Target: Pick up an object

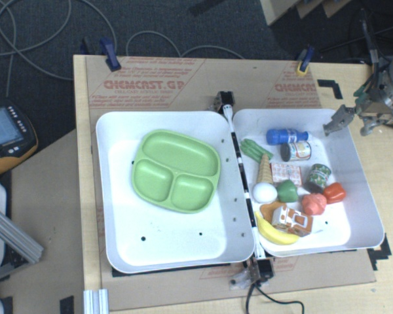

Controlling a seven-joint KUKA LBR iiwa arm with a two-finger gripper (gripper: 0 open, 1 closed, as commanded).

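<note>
At about three o'clock, just past the top right corner of the right bin (360, 175), the robot's hand (351, 124) hangs over the bin's rim. Its two fingers are spread apart and nothing is between them. One grey finger (336, 122) points in over the white wall of the bin. The toys to pick from all lie in this right bin, well below and to the nine o'clock side of the hand. A blue bottle (286, 136) lies on its side near the top, with a small can (296, 151) just under it. A green pickle-like toy (255, 150) lies by the bin's left wall, and an ice cream cone (264, 170) is beside it. Lower down sit a white egg (264, 192), a red tomato-like toy (314, 203), a yellow banana (275, 234) and a small orange and white block (292, 219), all close together. The left bin (118, 227) holds a green tray (175, 171) with three parts. Both bins rest on the table (150, 84).
</note>
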